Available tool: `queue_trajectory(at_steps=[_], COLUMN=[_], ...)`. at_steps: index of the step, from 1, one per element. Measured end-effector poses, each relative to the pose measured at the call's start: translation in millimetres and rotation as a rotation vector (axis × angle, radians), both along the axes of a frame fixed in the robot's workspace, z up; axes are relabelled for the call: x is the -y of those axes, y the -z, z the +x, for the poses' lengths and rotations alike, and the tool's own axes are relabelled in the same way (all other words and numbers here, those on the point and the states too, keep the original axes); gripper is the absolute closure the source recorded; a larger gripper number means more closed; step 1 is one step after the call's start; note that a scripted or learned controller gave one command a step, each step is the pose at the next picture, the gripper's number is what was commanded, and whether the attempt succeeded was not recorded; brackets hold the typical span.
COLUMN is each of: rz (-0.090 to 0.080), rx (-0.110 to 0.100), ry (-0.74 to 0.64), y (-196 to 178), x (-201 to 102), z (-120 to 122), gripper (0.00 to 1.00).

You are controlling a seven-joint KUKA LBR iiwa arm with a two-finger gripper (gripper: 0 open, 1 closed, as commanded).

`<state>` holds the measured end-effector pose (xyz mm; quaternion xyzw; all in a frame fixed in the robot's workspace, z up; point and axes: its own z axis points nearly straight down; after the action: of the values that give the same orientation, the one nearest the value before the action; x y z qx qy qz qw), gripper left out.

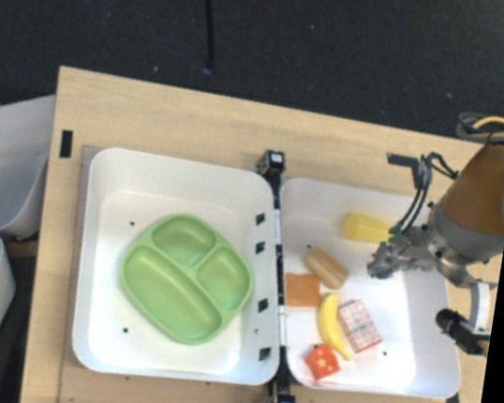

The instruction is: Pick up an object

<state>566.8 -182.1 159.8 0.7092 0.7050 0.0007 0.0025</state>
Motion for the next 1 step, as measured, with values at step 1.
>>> queue_trajectory(at_steps=[1], rz=[-0.001], rx=[0.002], ry=[-0.001], y=[-51.4], x=[9.4], z=[-4.3], gripper=[1.00])
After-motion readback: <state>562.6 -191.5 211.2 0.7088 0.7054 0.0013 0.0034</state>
